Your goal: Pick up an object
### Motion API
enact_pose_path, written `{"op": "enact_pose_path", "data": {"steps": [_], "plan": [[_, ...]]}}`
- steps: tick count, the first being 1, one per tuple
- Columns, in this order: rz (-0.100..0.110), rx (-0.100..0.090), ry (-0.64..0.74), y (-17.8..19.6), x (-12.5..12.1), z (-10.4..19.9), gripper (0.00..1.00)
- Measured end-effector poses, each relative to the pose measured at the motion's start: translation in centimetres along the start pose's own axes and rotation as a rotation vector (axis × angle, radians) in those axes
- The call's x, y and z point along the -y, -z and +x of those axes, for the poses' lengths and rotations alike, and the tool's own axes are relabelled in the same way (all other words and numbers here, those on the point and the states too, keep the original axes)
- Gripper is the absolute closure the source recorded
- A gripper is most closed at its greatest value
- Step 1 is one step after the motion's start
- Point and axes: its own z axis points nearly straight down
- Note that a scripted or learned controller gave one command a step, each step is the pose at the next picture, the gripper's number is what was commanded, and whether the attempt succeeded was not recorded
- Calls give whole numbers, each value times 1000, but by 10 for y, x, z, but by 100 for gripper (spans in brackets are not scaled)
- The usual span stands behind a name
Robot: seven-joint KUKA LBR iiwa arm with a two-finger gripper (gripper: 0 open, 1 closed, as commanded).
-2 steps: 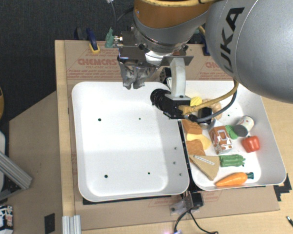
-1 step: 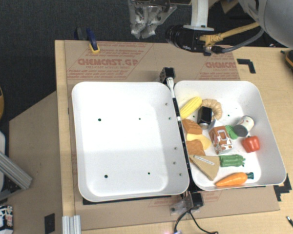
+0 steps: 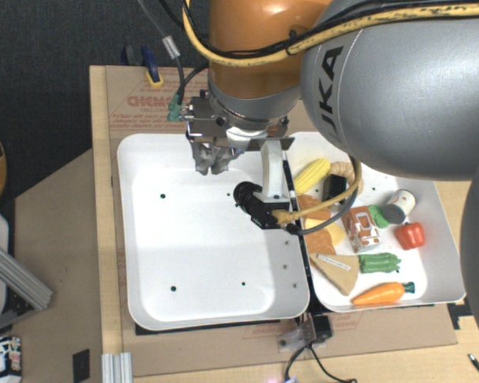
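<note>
The grey arm (image 3: 383, 78) sweeps in from the right, its thick link crossing high over the right bin (image 3: 433, 266). Its orange band (image 3: 263, 30) sits above the wrist, which points almost straight down. The claw (image 3: 211, 164) hangs over the far part of the left bin (image 3: 184, 294), close to that bin's back rim. Whether it is open or closed cannot be told from this angle, and nothing can be seen gripped in it. The objects lie crowded in the right bin, well apart from the claw: a corn cob (image 3: 310, 175) near the divide, a red pepper (image 3: 413, 235), a tan wedge (image 3: 339, 268) and a carrot (image 3: 378, 294) at the near edge. Both bins rest on the worktop (image 3: 104, 214).
</note>
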Motion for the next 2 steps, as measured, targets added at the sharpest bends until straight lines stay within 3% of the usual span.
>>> {"op": "enact_pose_path", "data": {"steps": [1,2], "plan": [[-37,-12,3,143,-49,5,100],[-30,-10,3,212,-65,5,100]]}}
